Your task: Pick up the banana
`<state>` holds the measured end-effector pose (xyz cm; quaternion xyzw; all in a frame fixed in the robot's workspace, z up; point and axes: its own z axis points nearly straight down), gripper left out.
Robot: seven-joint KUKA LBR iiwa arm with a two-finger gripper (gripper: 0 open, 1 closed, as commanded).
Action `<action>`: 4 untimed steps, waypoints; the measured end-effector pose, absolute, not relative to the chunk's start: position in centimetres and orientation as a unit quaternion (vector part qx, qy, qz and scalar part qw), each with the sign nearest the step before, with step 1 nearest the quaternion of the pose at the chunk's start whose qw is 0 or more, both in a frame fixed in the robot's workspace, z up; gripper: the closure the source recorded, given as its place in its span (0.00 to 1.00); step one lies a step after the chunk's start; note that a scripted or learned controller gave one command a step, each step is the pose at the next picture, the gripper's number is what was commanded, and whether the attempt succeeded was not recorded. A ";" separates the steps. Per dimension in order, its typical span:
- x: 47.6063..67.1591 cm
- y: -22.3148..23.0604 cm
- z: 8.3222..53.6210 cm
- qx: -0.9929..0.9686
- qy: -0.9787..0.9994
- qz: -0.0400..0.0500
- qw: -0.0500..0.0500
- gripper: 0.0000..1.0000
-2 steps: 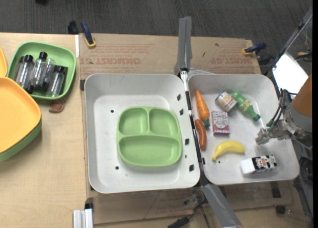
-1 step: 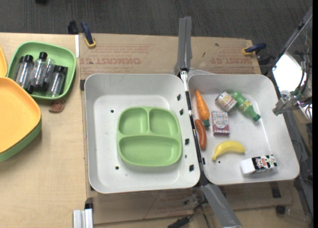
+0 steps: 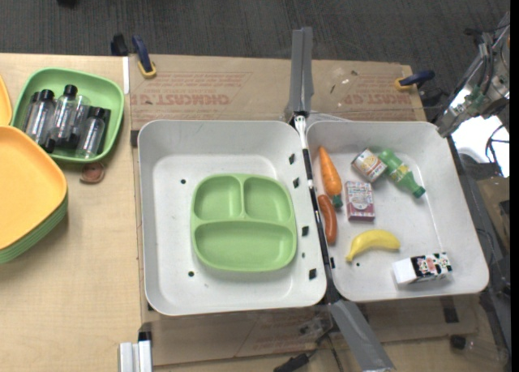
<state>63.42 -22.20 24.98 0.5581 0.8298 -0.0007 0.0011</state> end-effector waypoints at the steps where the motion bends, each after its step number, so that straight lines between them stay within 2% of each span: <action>1: 66.0 -22.1 27.5 0.475 0.880 0.000 0.003 1.00; 3: 65.5 -22.2 29.7 0.420 0.908 0.000 0.002 1.00; 4: 65.6 -22.1 28.2 0.341 0.940 0.000 0.001 1.00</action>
